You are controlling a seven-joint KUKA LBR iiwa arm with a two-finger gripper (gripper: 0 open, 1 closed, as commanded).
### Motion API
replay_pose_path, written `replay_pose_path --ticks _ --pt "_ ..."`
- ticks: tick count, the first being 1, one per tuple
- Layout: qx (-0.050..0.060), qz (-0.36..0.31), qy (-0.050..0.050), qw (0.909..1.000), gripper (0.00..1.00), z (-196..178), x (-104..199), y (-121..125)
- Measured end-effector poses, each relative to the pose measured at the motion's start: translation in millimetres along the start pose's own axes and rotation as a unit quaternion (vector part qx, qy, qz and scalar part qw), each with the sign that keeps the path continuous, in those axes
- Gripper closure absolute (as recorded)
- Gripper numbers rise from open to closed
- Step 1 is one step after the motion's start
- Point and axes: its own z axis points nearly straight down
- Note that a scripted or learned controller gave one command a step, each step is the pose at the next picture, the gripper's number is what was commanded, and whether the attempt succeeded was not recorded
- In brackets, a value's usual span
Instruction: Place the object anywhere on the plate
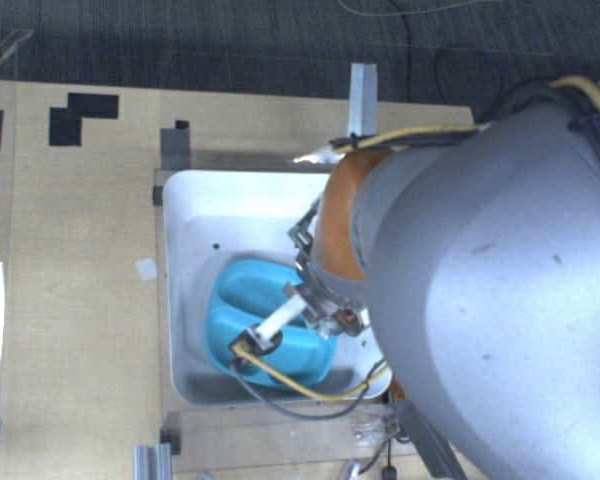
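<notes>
Pale wooden bench (70,268), dark carpet (180,18) beyond its far edge. One white bin (195,233) sits at centre. Blue plate (242,290) lies in the bin's near-left part, close to the front wall.

Grey arm (500,298) comes in from the right and bulks over the bin's right half. Orange band (338,218) shows above the wrist. Gripper (318,308) hangs low over the plate's right side, at or just above its surface. Cannot tell if the gripper is spread or closed: the wrist hides that end.

The object cannot be made out. It may be under the wrist, in the gripper or on the plate.

Judgement: this is the placing step, with the tool already over the target. If something is held, the next move calls for a short descent, a release over the blue surface, then a straight lift clear. Risk: the load catches the rim or slides off.
</notes>
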Motion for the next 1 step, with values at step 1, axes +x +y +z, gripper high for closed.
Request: replay_pose_path --ticks 1 --pt "0.000 0.000 0.000 1.0000 0.00 0.0 0.0 0.1"
